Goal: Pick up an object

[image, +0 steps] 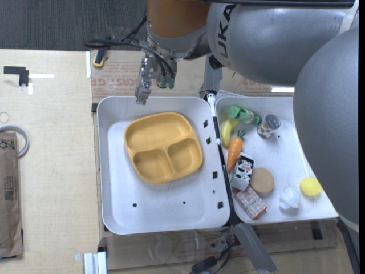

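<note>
Grey arm w/ orange band | end effector (142, 90) over left bin (114, 210) far rim | opening can't tell | yellow tray (163, 147) untouched

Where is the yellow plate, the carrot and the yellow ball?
yellow plate (163, 147), camera view, on the ridge between its three sections.
carrot (234, 152), camera view, on the middle of its orange body.
yellow ball (310, 186), camera view, on the centre of its round top.
</note>
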Motion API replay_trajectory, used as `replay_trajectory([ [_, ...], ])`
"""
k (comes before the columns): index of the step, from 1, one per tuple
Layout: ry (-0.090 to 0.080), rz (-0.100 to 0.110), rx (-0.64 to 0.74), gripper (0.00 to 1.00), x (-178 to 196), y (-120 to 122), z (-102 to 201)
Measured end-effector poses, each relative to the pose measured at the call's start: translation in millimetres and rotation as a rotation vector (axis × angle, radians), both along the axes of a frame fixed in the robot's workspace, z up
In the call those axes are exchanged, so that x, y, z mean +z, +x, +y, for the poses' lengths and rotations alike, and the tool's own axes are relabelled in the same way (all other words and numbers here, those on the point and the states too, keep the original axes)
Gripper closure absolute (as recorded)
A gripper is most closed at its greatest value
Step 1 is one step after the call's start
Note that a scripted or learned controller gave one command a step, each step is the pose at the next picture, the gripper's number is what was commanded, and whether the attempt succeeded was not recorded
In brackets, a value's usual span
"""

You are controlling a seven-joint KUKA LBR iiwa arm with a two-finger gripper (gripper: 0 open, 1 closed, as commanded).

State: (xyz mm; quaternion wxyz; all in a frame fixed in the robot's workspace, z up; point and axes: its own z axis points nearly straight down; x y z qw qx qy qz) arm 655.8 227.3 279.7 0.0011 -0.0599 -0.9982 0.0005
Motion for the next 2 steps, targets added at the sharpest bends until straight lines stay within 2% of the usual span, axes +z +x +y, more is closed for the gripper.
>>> replay_trajectory([
  [1,0.0,-0.001,-0.004,1.0,7,2,-1],
  [2,0.001,-0.003,0.177,1.0,149,-15,-39],
])
